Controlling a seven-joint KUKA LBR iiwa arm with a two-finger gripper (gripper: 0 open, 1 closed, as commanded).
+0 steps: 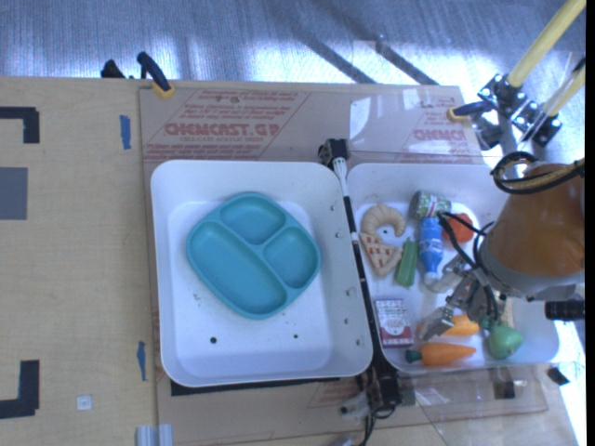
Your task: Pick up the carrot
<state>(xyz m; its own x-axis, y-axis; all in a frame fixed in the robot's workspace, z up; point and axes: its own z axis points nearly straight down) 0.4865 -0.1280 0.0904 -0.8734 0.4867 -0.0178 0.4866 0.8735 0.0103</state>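
Hovering just above the carrot (446, 351) in the right bin (548, 347), the pincer (453, 316) appears spread; lift not yet made.

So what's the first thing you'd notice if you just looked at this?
Probably the big blue plate with three sections, sitting alone in the left white bin. Then the right bin, crowded with toy food: a croissant, a blue bottle and an orange carrot near its front edge. The robot's gripper hangs just above that carrot.
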